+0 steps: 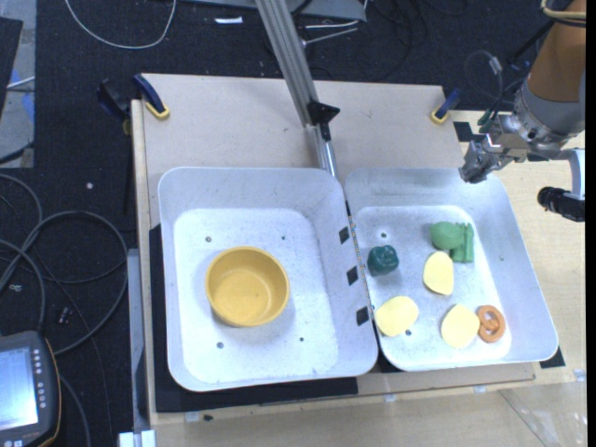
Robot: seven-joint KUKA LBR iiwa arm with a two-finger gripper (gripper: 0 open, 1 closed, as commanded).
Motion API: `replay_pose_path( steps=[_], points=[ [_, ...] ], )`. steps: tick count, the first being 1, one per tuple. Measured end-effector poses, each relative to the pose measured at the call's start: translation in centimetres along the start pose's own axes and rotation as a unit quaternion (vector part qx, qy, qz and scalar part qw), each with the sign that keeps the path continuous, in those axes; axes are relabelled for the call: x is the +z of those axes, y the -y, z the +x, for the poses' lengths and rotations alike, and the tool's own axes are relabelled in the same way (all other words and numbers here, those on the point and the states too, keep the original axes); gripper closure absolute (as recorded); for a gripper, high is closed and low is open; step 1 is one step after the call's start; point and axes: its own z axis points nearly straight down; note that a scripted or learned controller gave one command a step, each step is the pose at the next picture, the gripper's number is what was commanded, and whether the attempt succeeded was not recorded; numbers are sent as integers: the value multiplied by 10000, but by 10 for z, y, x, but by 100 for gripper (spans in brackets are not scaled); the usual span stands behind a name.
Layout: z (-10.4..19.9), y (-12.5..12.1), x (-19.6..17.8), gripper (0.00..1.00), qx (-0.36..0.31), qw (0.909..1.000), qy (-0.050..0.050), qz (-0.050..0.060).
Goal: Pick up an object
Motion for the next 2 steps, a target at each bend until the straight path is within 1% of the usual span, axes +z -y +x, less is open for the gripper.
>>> replay_pose_path(
  steps=[1,2],
  points=[
    [0,-3,-55,100,-9,10000,-6,11],
    [46,15,-40,100,-26,9999,-42,103]
  ],
)
